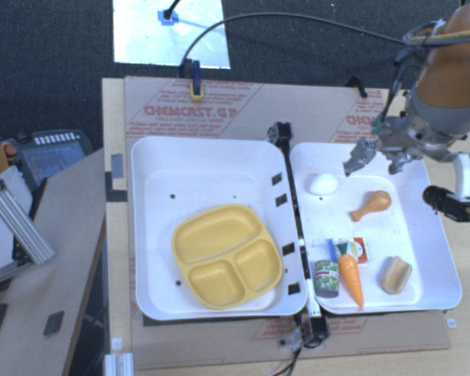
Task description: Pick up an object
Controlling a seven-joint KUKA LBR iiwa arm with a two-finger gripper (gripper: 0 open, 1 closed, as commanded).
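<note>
- Above the far part of the right bin (pixel 446 288) hangs the gripper (pixel 378 156); its two fingers stand apart with nothing between them.
- Nearest below it lies a white egg (pixel 323 184), at the far left of that bin, just beside the divider. It looks smooth and rounded, probably a light toy, so it may well slip out of a pinch; closing across its short middle seems the surest hold.
- Right of the egg, apart from it, lies a chicken drumstick (pixel 373 203), tilted. Its thin bone end looks the easier place to grip, though the piece would likely swing from there.
- Near the front edge sit a small can (pixel 327 278) and a carrot (pixel 351 278), just beside each other, with a small red carton (pixel 358 248) behind them; crowding makes a clean hold harder.
- A bread roll (pixel 395 274) lies well clear on the right, blunt and probably light.
- A yellow tray (pixel 225 254) rests in the left bin (pixel 153 210).
</note>
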